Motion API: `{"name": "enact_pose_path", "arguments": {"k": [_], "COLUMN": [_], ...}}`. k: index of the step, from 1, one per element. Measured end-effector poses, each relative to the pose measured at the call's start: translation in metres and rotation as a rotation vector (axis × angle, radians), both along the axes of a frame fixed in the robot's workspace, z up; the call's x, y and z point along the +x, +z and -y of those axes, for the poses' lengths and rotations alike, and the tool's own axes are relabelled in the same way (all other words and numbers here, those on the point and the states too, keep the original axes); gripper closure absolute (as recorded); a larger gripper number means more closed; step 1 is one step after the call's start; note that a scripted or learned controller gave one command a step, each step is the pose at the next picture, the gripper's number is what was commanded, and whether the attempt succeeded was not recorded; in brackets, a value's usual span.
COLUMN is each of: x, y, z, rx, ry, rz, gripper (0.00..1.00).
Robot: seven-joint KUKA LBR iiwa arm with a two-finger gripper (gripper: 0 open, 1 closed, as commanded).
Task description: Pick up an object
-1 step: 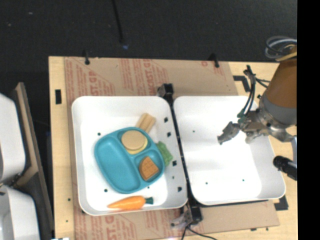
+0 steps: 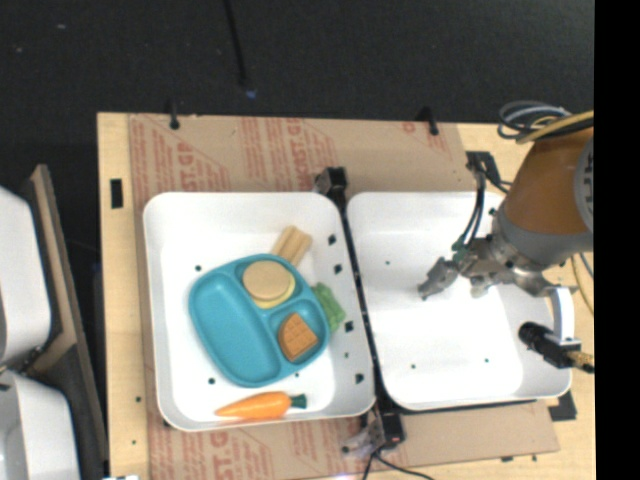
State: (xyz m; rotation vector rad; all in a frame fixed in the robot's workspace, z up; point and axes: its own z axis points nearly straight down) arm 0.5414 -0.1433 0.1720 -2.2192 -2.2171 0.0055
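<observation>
my tool [image 2: 455, 273] hovered over the right bin [image 2: 400, 368], grip state unclear; next i needed the carrot [image 2: 262, 405] in the left bin [image 2: 170, 388].

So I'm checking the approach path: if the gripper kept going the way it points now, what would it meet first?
The gripper points left over the right bin. Going on, it would likely meet the divider between the bins, then the blue tray. Height is unclear, so it might pass above the divider.
</observation>
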Motion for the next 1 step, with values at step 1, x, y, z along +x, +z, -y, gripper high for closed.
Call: {"name": "enact_pose_path", "arguments": {"k": [1], "x": [0.0111], "y": [0.0385], "z": [-0.0034], "rx": [-0.001], "ry": [0.001], "rz": [0.009], "gripper": [0.0]}}
